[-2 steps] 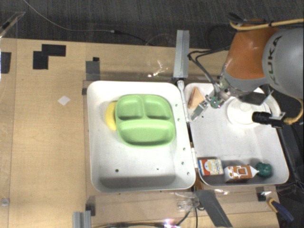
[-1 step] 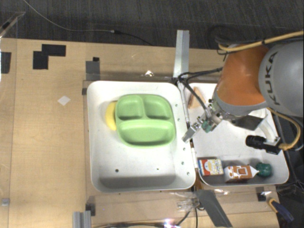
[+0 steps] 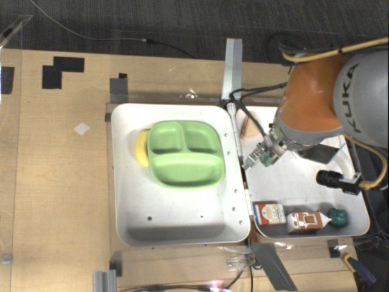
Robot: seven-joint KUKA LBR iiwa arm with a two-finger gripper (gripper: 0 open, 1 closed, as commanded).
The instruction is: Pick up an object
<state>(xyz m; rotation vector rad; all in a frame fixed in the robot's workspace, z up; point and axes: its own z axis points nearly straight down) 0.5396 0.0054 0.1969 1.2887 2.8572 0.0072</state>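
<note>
My gripper (image 3: 261, 155) hangs over the left part of the right bin (image 3: 304, 193), close to the wall it shares with the left bin. Below the orange wrist band it shows as a small grey and green cluster. Along the right bin's front edge lie a small red and white carton (image 3: 269, 213) and a brown carton (image 3: 304, 222) with a green cap (image 3: 338, 217). A tan object (image 3: 248, 127) peeks out at the bin's back left, partly hidden by cables. The left bin (image 3: 176, 224) holds a green divided plate (image 3: 185, 152) with a yellow object (image 3: 141, 149) sticking out from under its left side.
The arm's grey and orange body (image 3: 322, 96) covers the back of the right bin. A black fitting (image 3: 334, 179) juts out at the right. A metal post (image 3: 232, 66) stands behind the wall between the bins. Cables run from the post to the wrist.
</note>
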